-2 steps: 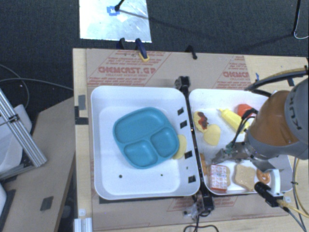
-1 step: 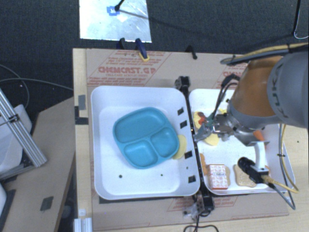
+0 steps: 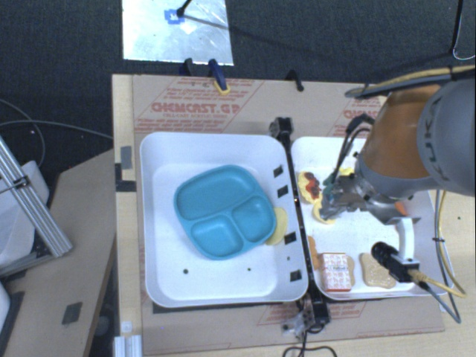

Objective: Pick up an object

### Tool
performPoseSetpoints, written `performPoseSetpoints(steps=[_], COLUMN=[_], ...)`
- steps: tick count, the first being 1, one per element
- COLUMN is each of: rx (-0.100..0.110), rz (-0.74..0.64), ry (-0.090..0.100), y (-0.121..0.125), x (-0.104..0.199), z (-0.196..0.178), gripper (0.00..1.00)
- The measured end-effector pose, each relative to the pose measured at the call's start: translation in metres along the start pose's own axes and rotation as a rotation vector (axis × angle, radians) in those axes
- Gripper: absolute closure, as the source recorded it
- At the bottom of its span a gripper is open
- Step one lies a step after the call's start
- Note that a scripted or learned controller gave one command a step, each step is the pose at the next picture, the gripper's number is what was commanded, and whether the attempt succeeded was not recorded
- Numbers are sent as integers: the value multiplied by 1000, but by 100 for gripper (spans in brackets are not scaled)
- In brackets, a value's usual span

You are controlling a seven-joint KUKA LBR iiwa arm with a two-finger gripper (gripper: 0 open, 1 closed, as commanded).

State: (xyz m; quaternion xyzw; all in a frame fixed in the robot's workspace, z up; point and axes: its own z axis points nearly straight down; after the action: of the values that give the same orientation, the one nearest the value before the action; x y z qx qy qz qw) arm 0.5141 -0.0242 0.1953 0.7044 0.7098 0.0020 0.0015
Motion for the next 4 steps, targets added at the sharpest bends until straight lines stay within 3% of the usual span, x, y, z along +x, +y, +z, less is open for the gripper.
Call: performPoseSetpoints(steps=[1, 2, 3, 4], rx=[4, 4, -1, -14], rz=[-1, -1, -3, 3], ry=[2, 1, 2, 1], y=[-28, -27, -3, 48], x=[35, 81, 148, 123], z=[-18, -16, -59, -193], gripper=[100, 100, 100, 100])
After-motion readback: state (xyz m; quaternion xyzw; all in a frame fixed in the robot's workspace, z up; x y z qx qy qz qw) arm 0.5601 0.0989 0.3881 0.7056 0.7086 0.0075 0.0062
